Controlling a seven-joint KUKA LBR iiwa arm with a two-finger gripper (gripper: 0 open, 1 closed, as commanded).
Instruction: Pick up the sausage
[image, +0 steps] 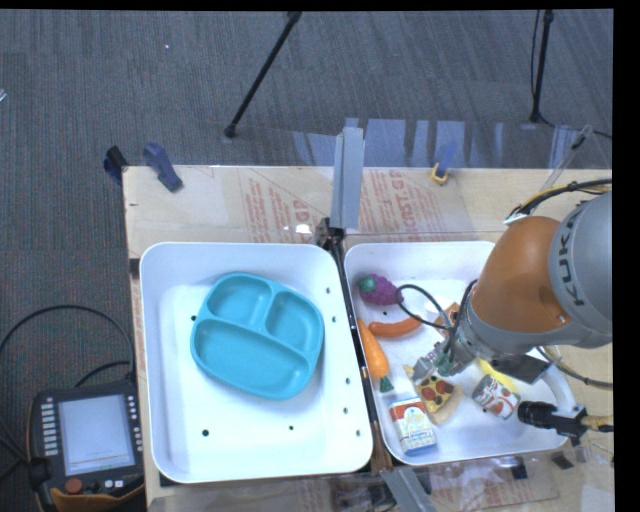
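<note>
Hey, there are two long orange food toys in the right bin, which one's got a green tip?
The carrot, by the bin's left wall, has a green tip at its lower end. The sausage above it is plain orange-red and lies crosswise.

Two white bins are seen on a tan bench (230, 205) printed with red lettering. In the left bin (165, 400), dotted with small dark holes, a turquoise divided plate (258, 335) is set. In the right bin (440, 255), an orange-red sausage (395, 327), an orange carrot (374, 352) with a green tip, a purple fruit (378, 290) with a green stem, a pizza slice (437, 392) in tan with red spots, a white carton (412, 424) with red and blue print, and a white-and-red can (495, 397) are found. The arm (530, 285) is coloured grey and orange.
</note>
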